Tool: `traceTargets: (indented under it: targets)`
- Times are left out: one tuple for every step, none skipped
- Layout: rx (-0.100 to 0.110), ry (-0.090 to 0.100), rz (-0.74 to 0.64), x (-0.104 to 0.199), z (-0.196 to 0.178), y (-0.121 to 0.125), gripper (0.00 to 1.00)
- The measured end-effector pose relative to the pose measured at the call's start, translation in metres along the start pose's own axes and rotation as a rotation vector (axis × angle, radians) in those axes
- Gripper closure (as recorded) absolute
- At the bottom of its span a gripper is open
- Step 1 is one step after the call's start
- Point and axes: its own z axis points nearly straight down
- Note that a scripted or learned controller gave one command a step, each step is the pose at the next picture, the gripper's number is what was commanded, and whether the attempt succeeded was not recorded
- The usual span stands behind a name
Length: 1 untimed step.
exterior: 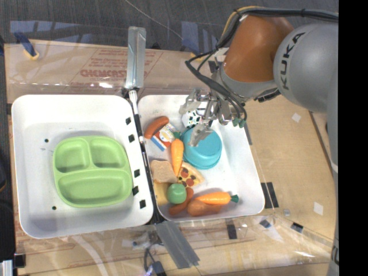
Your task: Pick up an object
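1. Brown cardboard-covered bench [287,171] under plastic film, two white bins side by side. Left bin [29,165] holds a green divided plate [91,170]. Right bin [244,171] is packed with toy food.
2. Tool [202,126] hangs over the back of the right bin, fingertips just at the rim of the teal cup [205,149]. Cannot tell whether the fingers are spread or closed — cables and wrist hardware clutter that spot. Nothing visibly held.
3. Likely target, my guess: the teal cup, or the small white spotted object [191,118] just behind it. Both sit right under the tool.
4. Risk — rim strike. A finger landing on the cup's rim instead of straddling the wall would tip or shove it rather than grip it.
5. Risk — crowding. Upright carrot [176,154] leans against the cup's left side, and the sausage [156,126] and a small packet [165,135] are near. A descending finger could wedge between them or catch two things at once.
6. Risk — slip. Cup wall looks smooth and round, so an off-centre pinch would probably squirt it out toward the bin wall.
7. Lower clutter — bread slice [163,171], green ball [176,193], second carrot [215,198] — sits well apart from the tool, low concern.
8. Loose cables near the wrist could snag on a deep reach.
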Motion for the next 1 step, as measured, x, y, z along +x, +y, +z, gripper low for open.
traceTargets:
  targets:
    - [-0.001, -0.005, 0.328, -0.0037, 0.0978, -0.0163, 0.00]
